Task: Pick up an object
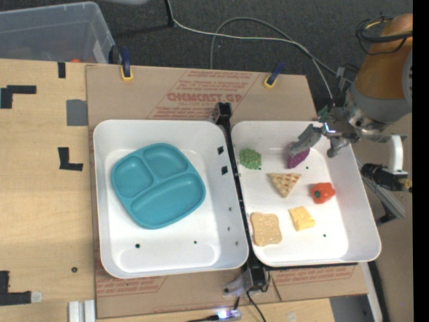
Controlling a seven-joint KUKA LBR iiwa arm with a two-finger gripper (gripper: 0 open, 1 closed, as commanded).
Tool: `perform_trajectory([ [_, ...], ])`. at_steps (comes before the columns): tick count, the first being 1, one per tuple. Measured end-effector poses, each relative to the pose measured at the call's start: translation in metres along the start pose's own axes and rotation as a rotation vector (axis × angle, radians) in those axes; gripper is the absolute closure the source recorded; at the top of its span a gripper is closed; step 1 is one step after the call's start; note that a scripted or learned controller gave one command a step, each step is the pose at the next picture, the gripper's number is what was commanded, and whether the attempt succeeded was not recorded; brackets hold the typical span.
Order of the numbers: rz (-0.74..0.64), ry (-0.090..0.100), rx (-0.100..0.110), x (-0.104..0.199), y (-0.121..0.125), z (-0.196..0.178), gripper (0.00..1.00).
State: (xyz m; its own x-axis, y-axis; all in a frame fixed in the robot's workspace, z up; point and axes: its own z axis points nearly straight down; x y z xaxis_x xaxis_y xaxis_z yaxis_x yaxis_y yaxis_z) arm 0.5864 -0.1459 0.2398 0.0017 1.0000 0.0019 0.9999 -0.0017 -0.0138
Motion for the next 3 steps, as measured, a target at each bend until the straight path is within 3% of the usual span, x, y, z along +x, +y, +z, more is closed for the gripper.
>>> perform_trajectory([
  [1,-0.003,-0.002,-0.012,0.0,0.002,-0.007,0.0],
  [3,-0.003,-0.001,-0.007,0.011,0.0,0.119,0.0],
])
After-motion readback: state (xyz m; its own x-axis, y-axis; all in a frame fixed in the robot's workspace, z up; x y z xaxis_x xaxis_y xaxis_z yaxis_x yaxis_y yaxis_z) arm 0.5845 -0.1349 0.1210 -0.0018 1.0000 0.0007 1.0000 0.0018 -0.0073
